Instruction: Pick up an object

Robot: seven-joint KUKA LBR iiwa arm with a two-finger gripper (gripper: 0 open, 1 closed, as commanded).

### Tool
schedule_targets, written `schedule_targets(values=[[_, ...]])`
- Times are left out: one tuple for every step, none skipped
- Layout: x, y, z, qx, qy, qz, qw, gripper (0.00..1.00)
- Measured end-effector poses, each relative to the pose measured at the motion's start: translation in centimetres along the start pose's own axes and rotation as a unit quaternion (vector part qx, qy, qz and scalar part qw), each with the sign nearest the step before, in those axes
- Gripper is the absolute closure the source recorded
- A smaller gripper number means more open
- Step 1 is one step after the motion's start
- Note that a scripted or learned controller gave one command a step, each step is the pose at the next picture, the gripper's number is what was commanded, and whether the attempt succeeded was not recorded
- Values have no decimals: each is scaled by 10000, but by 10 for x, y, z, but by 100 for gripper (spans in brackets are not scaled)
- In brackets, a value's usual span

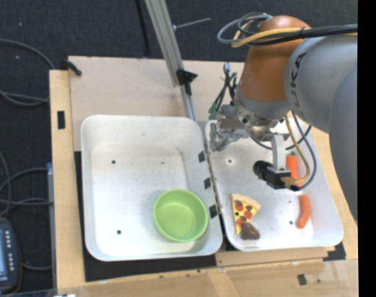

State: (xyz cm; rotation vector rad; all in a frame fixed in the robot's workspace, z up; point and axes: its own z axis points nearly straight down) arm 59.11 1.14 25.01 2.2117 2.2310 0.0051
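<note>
While jaws' state cannot be told, round green bowl [180, 215] sits in left bin [114, 141]; wedge-shaped pizza slice [243, 210] in right bin [327, 228].

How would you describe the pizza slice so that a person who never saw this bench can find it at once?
Look at the right bin of the two white bins. Near its front left corner lies a small triangular pizza slice, yellow with dark red dots. A brown lump touches its front end, and unlike the long orange sausage further right, it is flat and wedge-shaped.
</note>
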Motion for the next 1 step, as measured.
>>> schedule_targets(values=[[52,-3,15,21,-9,9,10000,100]])
